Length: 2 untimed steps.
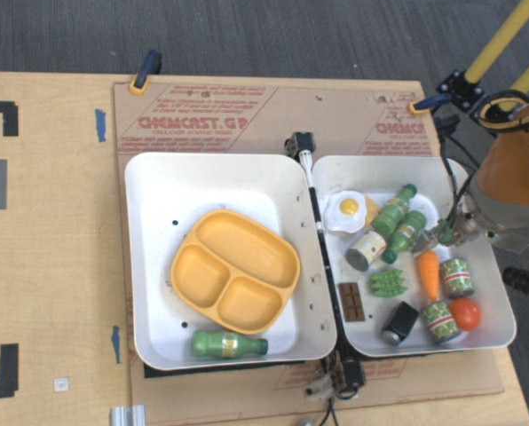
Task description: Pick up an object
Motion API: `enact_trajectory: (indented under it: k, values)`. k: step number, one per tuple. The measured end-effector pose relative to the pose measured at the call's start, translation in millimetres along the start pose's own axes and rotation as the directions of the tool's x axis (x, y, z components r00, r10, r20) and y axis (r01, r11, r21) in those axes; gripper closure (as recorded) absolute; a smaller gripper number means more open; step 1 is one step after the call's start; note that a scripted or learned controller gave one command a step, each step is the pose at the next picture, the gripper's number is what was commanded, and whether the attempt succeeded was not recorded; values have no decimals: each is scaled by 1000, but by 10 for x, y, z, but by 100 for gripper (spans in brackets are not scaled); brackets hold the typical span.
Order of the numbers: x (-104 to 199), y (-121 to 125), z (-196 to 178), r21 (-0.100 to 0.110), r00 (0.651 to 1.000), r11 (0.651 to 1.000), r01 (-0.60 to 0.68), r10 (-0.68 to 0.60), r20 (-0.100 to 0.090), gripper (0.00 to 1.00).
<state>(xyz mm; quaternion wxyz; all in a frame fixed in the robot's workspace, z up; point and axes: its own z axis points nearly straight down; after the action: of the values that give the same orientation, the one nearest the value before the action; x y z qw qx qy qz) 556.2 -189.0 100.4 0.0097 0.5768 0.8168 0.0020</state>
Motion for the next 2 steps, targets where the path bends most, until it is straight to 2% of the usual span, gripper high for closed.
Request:
enact_trajectory:
  k: [1, 2]
  values:
    - [455, 645, -776, 12, 997, 997, -77, 77, -11, 100]
    - [451, 638, -770, 14, 997, 997, -78, 78, -12, 0]
